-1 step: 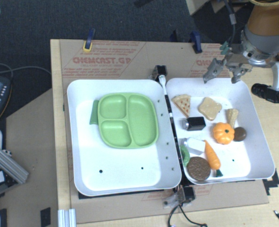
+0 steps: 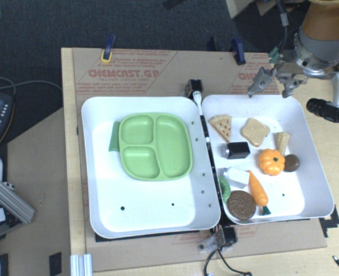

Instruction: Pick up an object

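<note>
Presently: tool [image 2: 276,84], fingers spread, holding nothing, above the right bin's [image 2: 313,183] far rim. Nearest candidate: bread slice [image 2: 254,131], just inside that rim; we should descend squarely, straddling it.

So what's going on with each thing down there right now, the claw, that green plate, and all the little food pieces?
gripper: fingers spread open, holding nothing, above the right bin's far rim.
green tray: flat in the left bin, compartments bare.
pumpkin: upright, in the right bin.
carrot: lying flat.
cookie: lying flat.
black block: untouched.
</note>
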Tool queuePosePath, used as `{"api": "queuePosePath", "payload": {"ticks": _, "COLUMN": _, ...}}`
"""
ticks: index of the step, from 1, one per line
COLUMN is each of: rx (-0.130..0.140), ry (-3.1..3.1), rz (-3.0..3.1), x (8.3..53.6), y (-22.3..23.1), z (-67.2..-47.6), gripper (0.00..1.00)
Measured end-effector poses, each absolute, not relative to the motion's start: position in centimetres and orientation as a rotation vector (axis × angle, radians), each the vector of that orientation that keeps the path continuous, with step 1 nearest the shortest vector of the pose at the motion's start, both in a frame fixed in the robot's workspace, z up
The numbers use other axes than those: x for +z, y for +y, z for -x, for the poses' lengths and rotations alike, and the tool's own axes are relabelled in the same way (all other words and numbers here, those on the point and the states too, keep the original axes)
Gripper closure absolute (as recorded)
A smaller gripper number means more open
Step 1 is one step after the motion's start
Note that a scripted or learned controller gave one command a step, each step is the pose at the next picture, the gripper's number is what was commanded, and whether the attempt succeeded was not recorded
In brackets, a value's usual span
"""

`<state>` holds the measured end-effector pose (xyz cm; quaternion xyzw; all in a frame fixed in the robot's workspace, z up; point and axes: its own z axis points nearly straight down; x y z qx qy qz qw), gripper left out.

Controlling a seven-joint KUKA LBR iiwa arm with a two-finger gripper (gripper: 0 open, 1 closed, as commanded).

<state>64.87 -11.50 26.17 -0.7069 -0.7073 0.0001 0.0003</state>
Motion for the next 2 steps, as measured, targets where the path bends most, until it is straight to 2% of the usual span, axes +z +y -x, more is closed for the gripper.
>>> {"api": "queuePosePath", "payload": {"ticks": 2, "rx": 0.006, "ry": -2.219, "rz": 2.217, "x": 14.6, "y": -11.9, "z": -66.3, "gripper": 0.0}}
